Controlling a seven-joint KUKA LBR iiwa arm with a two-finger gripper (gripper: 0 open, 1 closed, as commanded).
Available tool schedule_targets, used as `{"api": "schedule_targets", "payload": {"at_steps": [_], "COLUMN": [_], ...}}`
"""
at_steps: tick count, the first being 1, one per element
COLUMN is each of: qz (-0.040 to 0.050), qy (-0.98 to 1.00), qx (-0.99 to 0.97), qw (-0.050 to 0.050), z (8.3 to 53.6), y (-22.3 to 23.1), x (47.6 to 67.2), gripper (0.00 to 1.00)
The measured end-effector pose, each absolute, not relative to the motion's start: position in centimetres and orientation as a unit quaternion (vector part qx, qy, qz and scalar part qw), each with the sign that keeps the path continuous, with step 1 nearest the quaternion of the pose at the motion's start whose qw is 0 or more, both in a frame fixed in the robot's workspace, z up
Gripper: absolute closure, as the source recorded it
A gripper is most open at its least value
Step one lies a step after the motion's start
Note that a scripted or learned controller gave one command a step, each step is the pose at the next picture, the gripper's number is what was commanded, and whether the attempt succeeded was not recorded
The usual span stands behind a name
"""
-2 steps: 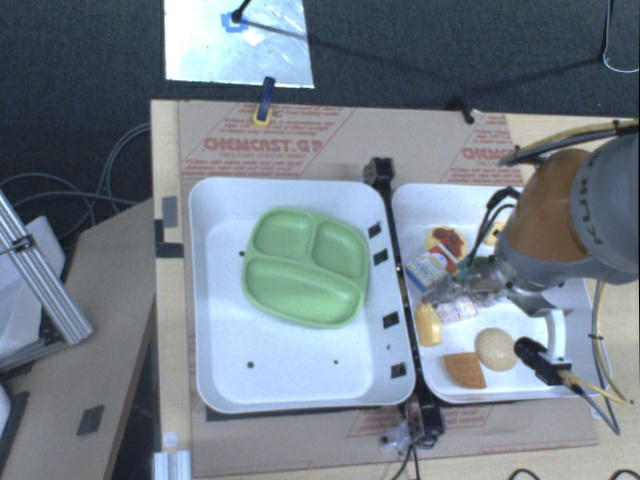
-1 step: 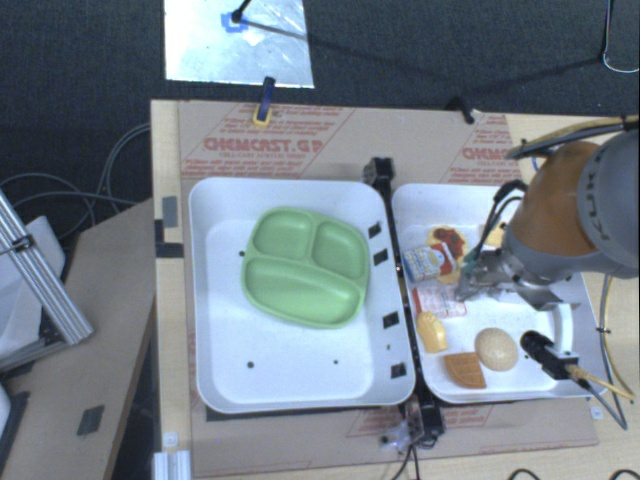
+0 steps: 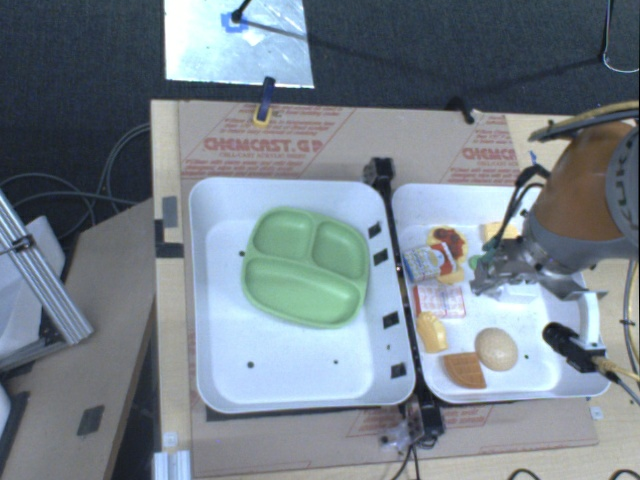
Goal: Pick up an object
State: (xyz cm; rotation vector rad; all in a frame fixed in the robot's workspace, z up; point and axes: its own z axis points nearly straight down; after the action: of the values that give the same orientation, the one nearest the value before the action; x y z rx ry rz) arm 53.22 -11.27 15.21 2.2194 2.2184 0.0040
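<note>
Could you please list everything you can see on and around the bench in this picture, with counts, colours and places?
White bins: 2, side by side on the bench; left bin, right bin.
Divided plate: 1, light green, in the left bin.
Round ball-like item: 1, beige, front of the right bin.
Wedge-shaped item: 1, orange-brown, beside the ball.
Small yellow item: 1, near the right bin's left wall.
Red-and-yellow item: 1, rear of the right bin.
Printed packets: apparently 2, white and red, mid right bin.
Metal sheet: 1, silver, on the dark floor behind.
Arm: 1, grey and orange, from the right.
Tool: 1, grey, low over the right bin.
</note>
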Motion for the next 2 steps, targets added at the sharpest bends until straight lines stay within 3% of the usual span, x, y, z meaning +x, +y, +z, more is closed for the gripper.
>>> {"api": "schedule_targets", "payload": {"at_steps": [1,2], "qz": [0.0013,0.0009], "qy": [0.708,0.709], "qx": [0.706,0.706], "qw": [0.002,0.001], "z": [20.8,22.5], "y": [-12.1,-12.1], "x": [54.0,54.1], "gripper": [1.0,1.0]}}
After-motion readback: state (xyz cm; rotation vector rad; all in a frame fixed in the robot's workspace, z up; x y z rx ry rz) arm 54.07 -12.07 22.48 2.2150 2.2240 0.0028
